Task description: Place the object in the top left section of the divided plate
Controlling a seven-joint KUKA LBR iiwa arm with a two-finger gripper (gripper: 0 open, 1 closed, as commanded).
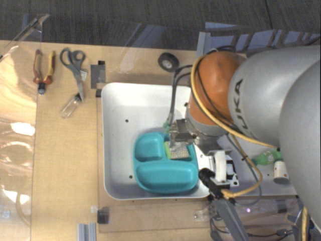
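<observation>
A teal divided plate (163, 165) lies in the left white bin (120, 134), toward its lower right. It has one long section at the bottom and two smaller sections above it. My gripper (178, 140) comes down from the right over the plate's upper right section. A small grey speckled object (179, 152) sits in that upper right section, directly under the fingers. The arm's wrist hides how the fingers stand around it. A bit of green (166, 128) shows just left of the gripper.
The big grey arm with its orange band (215, 92) covers the right bin. A green item (265, 158) and a white cylinder (280, 170) lie at the right. Scissors (75, 69), pliers (42, 69) and a tape roll (168, 61) rest on the wooden bench outside the bins.
</observation>
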